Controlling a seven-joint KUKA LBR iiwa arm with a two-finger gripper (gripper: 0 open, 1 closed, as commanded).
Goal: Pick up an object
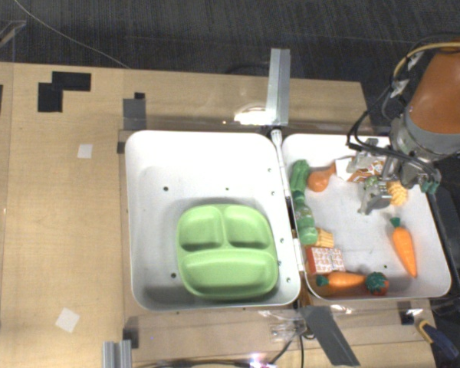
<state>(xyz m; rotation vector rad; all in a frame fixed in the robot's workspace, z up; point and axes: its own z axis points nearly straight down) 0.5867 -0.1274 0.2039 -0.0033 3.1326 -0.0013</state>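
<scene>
The gripper (377, 194) is hanging over the upper right part of the right bin (353, 228), and honestly I can't tell how its claw is set from this angle. Lots of clutter is sitting around it. A yellow corn-like piece (399, 195) is lying just beside it on the right, and a torn orange and white wrapper (362, 172) is just behind it. Below that, a carrot (403, 250) is lying near the right wall. Along the left wall, green veggies (300, 198) are crowding an orange round thing (319, 180). Down front, a red and white box (323, 261), a second carrot (345, 280) and a broccoli bit (377, 283) are bunching together. The left bin (161, 175) is holding a green divided tray (227, 250).
</scene>
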